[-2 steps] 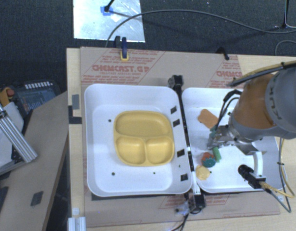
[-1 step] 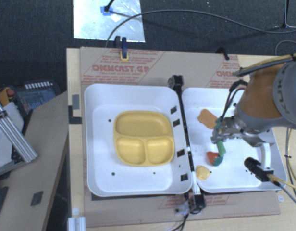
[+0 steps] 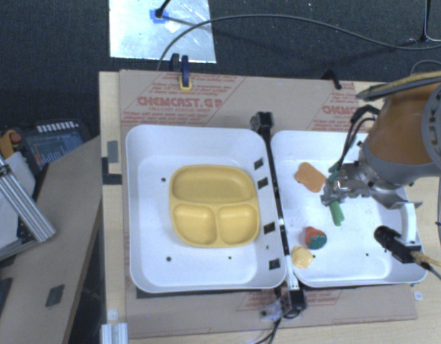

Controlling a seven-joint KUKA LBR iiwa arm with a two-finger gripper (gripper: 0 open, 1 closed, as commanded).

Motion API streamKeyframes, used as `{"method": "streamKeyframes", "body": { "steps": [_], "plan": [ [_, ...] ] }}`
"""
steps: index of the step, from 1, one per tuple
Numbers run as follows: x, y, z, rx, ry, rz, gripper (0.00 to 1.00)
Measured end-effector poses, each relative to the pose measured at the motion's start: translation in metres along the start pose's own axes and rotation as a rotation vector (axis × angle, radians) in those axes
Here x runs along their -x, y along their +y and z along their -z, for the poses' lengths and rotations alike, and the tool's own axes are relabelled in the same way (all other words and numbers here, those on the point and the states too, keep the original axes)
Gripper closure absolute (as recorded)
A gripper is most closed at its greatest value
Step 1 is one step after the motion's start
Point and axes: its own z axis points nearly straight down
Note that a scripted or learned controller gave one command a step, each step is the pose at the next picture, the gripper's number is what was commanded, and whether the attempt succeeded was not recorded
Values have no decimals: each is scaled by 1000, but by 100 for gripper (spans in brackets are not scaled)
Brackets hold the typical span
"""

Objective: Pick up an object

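The small pale-yellow rounded toy (image 3: 302, 256) lies nearest you, at the near-left corner of the right white plastic bin (image 3: 364, 272), touching or almost touching the red-and-teal round toy (image 3: 315, 238) just behind it. Now the claw (image 3: 333, 196): it sits low over the bin's middle, and a slim green stick-shaped object (image 3: 337, 213) hangs from its tip, apparently pinched between narrow fingers, though you cannot be sure. The flat orange piece (image 3: 310, 177) lies just left, toward the divider. You have open floor to the right and near edge. The yellow three-compartment tray (image 3: 213, 205) fills the left white bin (image 3: 145, 213) centre.
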Motion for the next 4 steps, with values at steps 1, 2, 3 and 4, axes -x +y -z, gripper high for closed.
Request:
{"method": "streamKeyframes", "body": {
  "steps": [1, 2, 3, 4],
  "plan": [
    [6, 7, 47, 0, -1, -1, 100],
    [-39, 12, 47, -4, 2, 4, 100],
    [-94, 19, 51, -4, 3, 6, 100],
    [-147, 17, 56, -6, 3, 5, 100]
  ]
}}
